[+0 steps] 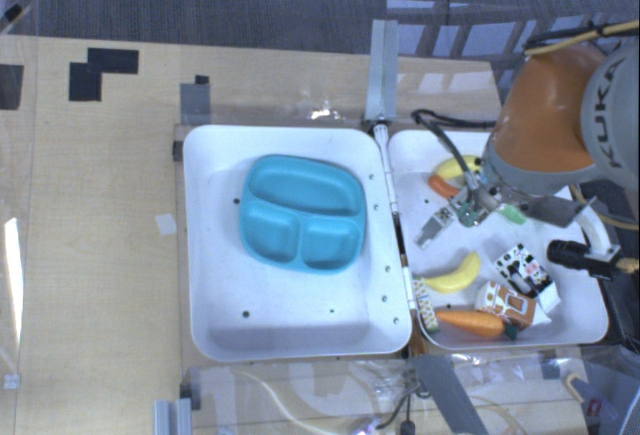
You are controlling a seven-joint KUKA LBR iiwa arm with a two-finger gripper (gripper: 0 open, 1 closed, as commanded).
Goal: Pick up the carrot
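The carrot [470, 323] lies loose along the near edge of the right bin [596, 328]; the end effector [450, 215] hovers mid-bin, fingers spread wide and holding nothing, likely readying a descent

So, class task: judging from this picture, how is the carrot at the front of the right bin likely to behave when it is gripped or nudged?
The carrot looks like a smooth, tapered toy, so it is probably rigid and light. Its round shape suggests it may roll or slip when pinched. It lies flat against the right bin's front wall, beside a small box, so a nudge would likely slide it along the wall.
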